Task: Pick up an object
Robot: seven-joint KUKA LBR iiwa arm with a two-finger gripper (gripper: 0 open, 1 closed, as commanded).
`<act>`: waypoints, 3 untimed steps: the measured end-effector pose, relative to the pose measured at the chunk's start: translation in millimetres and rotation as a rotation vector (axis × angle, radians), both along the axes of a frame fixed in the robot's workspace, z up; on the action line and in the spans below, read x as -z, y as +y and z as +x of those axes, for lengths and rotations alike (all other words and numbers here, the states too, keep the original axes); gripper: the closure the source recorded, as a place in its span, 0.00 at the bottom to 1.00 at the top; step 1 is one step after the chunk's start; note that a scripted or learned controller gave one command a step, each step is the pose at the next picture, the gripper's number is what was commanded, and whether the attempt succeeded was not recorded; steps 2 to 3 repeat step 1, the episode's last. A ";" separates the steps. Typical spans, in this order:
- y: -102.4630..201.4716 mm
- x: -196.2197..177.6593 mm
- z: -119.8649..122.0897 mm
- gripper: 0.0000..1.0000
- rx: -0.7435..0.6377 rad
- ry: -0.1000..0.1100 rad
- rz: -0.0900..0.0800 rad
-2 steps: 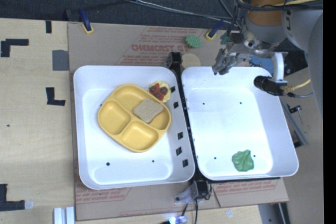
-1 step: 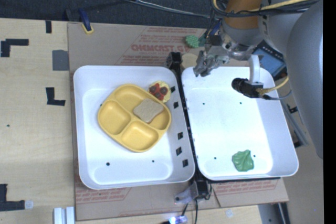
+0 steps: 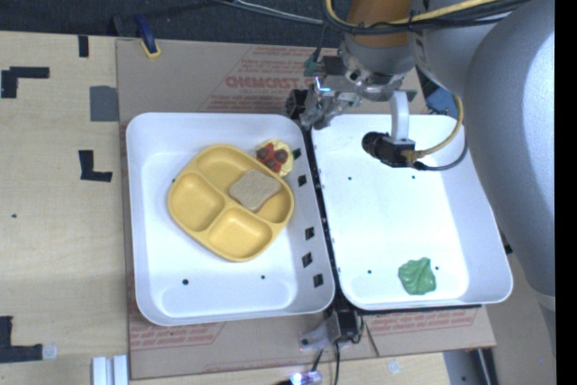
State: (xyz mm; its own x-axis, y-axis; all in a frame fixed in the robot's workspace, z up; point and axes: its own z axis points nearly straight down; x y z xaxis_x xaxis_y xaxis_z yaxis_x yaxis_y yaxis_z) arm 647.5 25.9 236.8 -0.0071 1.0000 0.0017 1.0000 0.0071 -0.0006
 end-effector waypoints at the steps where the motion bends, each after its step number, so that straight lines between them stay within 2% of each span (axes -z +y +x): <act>1: 43.0 11.9 -4.3 1.00 0.003 0.002 -0.002; 3: 43.0 11.9 -4.3 1.00 0.003 0.002 -0.002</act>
